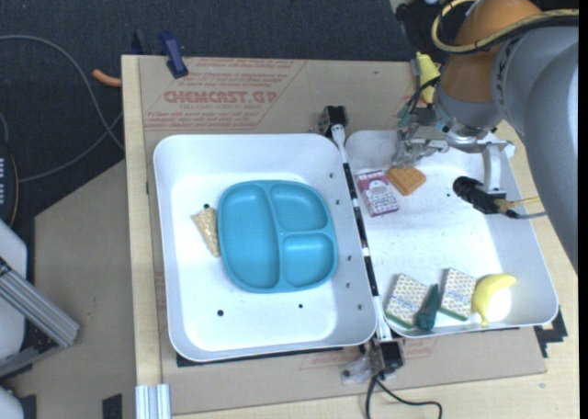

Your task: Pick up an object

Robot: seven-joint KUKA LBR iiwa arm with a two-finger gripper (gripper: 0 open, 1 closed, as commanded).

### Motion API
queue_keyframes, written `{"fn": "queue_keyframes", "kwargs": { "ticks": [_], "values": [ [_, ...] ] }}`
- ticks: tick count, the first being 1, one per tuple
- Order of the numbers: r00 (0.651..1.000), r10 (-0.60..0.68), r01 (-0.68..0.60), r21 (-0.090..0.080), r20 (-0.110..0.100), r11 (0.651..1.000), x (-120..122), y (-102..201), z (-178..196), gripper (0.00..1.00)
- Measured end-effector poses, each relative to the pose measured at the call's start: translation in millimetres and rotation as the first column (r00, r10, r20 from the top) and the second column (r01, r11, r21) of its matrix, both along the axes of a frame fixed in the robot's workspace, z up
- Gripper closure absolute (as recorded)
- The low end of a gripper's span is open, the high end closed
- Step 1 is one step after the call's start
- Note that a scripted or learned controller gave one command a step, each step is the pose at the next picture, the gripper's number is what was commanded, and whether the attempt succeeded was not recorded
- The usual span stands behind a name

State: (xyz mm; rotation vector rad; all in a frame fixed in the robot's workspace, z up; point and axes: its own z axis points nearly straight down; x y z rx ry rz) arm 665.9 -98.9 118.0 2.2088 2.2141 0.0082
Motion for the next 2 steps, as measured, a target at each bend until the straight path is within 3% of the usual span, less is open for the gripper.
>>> {"fn": "queue_keyframes", "kwargs": {
  "ticks": [1,2],
  "values": [
    [1.000,0.001,-0.001,-0.002,0.003,1.000,0.6,0.1,10.2,1.00],
    [1.000,0.001,-0.001,-0.002,0.002,1.000,0.4,0.1,10.0,0.00]
  ]
}}
